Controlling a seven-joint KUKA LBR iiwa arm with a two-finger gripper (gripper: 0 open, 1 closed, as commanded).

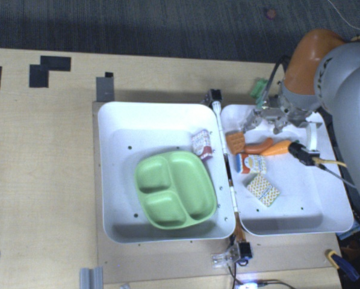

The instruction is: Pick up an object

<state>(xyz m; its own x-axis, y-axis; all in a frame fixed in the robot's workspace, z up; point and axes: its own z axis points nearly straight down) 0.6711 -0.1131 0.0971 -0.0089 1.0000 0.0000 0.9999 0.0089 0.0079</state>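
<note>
Pale wood bench (41,179), dark carpet (168,11) behind it, two white bins on top. No target is named, so the likely pick is the carrot (271,147). It lies flat in the right bin (312,205), in the far half, roughly parallel to the far edge. The gripper (266,124) hangs right above it near the far edge. The jaws look spread with nothing between them, so it's open and empty. My read is approach/pre-grasp, with no contact yet. There's clutter around the carrot: an orange block (235,142) just beside its left end against the left wall, and a small carton (253,164) touching or nearly touching it on the near side. A checked pouch (263,189) sits further toward the near edge, clear of the rest. The left bin (117,161) holds a green plate (175,188) in the near-right area and a small packet (201,143) by the right wall. Neither is in play. Next move: come down with the jaws across the carrot's narrow width and centre on it so the block and carton don't get caught, then close and lift. The main risks are catching two items at once or the carrot rolling out of the grip.
</note>
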